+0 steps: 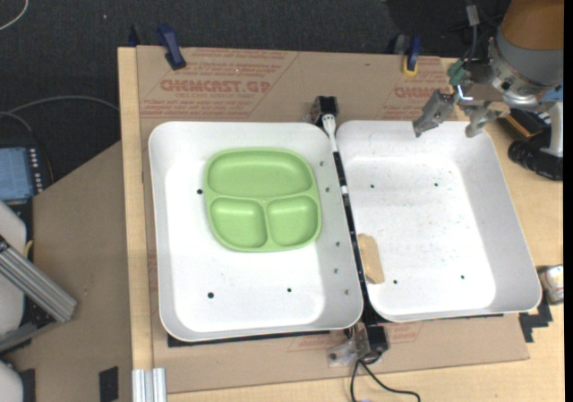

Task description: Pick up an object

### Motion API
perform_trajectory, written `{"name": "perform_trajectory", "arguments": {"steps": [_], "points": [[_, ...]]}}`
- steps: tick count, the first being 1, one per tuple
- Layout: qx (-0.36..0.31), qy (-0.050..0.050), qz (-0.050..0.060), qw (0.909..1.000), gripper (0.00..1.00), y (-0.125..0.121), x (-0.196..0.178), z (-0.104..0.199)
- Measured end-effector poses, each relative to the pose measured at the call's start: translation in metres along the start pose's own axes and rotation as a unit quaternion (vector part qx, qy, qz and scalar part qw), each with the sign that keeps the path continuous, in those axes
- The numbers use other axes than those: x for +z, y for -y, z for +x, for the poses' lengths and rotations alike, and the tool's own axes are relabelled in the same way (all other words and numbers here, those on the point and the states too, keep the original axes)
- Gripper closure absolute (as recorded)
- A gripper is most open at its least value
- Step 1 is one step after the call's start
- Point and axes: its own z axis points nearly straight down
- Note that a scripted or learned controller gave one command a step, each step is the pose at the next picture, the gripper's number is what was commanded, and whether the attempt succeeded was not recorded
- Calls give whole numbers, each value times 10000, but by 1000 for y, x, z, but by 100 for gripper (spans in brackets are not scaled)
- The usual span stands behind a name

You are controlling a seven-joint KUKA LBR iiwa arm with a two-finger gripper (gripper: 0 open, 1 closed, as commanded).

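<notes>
one green tray (262,198) lies well left of the end effector (452,117), whose fingers are spread and empty; cross over, descend onto its rim, then clench.

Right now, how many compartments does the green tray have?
3. The green tray in the left bin has one wide compartment at the far side and two smaller ones side by side nearer the camera.

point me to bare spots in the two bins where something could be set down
The right bin is mostly bare white floor, below the gripper at its top edge. In the left bin, a free strip runs below the green divided plate, which crowds its upper middle.
</notes>
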Motion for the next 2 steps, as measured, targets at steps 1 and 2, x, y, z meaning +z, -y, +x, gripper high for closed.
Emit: {"name": "perform_trajectory", "arguments": {"steps": [1,2], "points": [[-28,5,-81,10000,0,28,-122,44],[19,13,-74,10000,0,113,-228,20]]}}
